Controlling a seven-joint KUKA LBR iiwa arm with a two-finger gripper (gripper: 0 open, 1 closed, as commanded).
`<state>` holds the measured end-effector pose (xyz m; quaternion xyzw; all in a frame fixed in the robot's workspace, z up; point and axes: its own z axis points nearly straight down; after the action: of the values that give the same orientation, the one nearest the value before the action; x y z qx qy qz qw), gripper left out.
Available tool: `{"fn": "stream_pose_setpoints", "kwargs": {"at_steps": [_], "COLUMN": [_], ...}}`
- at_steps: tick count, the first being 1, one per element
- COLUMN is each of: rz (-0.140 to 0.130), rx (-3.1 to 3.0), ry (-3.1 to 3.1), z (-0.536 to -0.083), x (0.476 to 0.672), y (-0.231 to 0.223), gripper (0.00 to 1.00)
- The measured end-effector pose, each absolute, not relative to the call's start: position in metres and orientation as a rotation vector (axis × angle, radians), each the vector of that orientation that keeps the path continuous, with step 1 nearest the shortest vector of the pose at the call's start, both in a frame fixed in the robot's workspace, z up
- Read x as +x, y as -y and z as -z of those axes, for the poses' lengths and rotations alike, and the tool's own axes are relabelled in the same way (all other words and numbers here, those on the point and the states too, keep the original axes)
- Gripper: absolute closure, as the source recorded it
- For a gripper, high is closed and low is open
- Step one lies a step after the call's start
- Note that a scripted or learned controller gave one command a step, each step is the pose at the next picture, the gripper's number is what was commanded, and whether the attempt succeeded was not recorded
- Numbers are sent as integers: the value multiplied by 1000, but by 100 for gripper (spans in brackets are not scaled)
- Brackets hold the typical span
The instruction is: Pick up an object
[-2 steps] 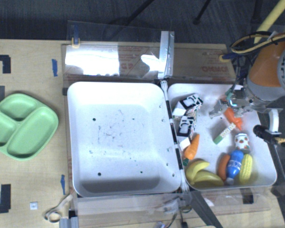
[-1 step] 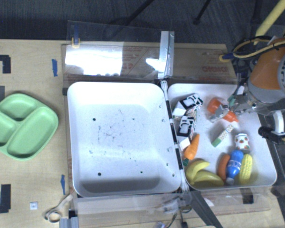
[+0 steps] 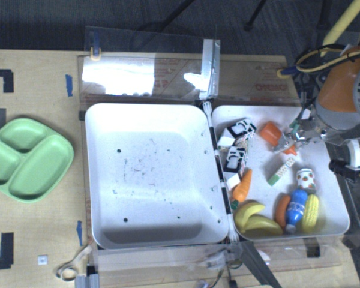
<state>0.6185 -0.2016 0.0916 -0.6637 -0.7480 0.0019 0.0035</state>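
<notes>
**Gripper poised at the back of the toy-filled right bin**

A slanted overhead view shows a wooden bench with two shallow white bins side by side. The left bin (image 3: 147,173) shows bare white floor. The right bin (image 3: 333,185) holds a scatter of small toys. A grey arm with an orange band enters from the right, and its gripper (image 3: 298,131) sits low over the bin's far right part. The picture is too small and cluttered there to tell whether it is spread or closed, or whether it grips anything.

The nearest toy is an orange block (image 3: 270,132), just to the gripper's left. A small white and green bottle (image 3: 283,165) lies just in front of the gripper, its long axis running diagonally. Further toward the front edge are a carrot (image 3: 243,186), bananas (image 3: 254,216), a blue bottle (image 3: 297,207) and a corn cob (image 3: 311,212), crowded together.

The bin floor is smooth and flat. Room around the orange block looks fair; the front cluster looks tight. A green divided plate (image 3: 27,159) rests well apart on the left.
</notes>
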Motion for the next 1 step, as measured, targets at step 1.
{"fn": "stream_pose_setpoints", "kwargs": {"at_steps": [1], "rz": [-9], "rx": [-2076], "ry": [2342], "z": [-98], "x": [617], "y": [201], "gripper": [100]}}
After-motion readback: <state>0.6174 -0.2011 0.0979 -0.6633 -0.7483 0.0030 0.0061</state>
